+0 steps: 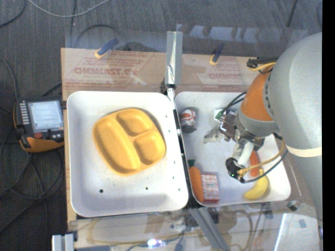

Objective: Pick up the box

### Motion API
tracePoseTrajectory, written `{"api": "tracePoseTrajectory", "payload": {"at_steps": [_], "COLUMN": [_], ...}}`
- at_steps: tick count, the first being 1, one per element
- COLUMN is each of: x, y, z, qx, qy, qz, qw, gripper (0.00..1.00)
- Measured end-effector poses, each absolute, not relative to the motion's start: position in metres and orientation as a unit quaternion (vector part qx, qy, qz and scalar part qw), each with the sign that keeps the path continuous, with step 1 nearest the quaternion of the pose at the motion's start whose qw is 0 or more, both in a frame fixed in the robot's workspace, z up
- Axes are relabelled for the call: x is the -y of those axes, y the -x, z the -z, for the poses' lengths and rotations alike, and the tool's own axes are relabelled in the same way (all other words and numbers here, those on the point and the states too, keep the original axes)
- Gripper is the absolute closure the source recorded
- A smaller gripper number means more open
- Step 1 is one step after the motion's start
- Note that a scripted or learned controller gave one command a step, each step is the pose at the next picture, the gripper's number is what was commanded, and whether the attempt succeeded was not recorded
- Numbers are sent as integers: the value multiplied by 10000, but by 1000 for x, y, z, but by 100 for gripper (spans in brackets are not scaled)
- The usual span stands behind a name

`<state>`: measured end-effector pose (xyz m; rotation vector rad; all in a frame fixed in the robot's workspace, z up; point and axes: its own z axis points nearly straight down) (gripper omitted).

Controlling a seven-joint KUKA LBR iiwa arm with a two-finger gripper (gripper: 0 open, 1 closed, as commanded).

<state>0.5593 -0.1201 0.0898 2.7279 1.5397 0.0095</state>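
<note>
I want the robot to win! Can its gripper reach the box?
Probably yes. The box lies flat with its top uncovered, and the gripper hangs above the same bin. A carrot close beside the box could crowd the grasp.

1 camera, fixed overhead, looking down on table [104, 69] at slight slant. far edge of table toward top of frame, near edge toward bottom. middle distance: 2 white bins fit side by side, left bin [84, 187] centre-left, right bin [209, 156] centre-right. grey carpet floor [52, 14] with cables seen past table at top and left. arm [298, 88] comes in from right, close to lens, looming large, covering right part of right bin.
</note>
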Motion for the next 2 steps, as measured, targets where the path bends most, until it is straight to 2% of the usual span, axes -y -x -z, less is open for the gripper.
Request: {"api": "tracePoseTrajectory", "payload": {"at_steps": [1, 2], "x": [120, 120], "y": [-560, -559], "z": [-100, -100], "qx": [-4925, -4926], "qy": [-8703, -8702], "qz": [-23, -19], "qw": [53, 57], "gripper": [100, 0]}}
